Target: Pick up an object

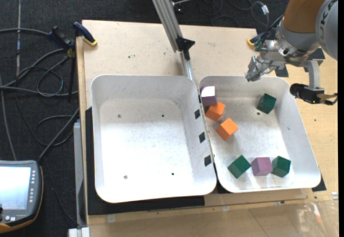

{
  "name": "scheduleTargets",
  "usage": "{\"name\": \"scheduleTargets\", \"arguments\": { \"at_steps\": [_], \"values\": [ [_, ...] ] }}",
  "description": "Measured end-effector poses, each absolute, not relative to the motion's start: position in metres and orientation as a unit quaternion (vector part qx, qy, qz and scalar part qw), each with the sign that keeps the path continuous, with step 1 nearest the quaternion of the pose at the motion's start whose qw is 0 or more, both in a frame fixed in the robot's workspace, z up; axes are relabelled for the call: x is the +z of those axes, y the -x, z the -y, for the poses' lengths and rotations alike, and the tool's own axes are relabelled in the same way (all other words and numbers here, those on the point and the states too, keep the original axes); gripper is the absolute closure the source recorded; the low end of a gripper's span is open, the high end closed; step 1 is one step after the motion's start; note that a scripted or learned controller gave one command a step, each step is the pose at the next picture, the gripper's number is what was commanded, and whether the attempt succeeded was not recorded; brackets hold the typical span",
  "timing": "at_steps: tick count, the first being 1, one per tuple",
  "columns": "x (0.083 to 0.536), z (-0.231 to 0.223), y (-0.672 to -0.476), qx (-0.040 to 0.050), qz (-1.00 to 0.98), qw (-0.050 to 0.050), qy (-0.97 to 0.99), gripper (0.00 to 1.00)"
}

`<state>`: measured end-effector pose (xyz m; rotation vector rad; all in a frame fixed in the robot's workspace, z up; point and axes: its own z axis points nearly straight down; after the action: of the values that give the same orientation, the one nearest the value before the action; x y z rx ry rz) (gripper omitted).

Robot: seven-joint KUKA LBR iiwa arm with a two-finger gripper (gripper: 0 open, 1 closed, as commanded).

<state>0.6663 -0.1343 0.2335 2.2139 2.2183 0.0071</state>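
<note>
Item: green cube (pixel 266 103), at two o'clock in the right bin (pixel 301 139), judged light, rigid, smooth-faced, best pinched across opposite flat sides; my hand (pixel 254 73) hung above its far rim, whether apart or together I cannot tell.

A single fixed camera looks down at a slant from above the table (pixel 134 42), far enough back to take in both white bins, the left bin (pixel 145 139) and the right bin (pixel 301 139), side by side, plus dark floor beyond the table's far edge.
</note>
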Motion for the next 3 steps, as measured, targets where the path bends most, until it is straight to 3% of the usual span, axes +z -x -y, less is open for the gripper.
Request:
{"name": "scheduleTargets", "arguments": {
  "at_steps": [1,3],
  "values": [
    [0.288,0.134,-0.668,0.0021,-0.708,0.004,-0.706,1.0],
    [0.277,0.047,-0.612,-0.0003,-0.709,-0.001,-0.705,1.0]
  ]
}}
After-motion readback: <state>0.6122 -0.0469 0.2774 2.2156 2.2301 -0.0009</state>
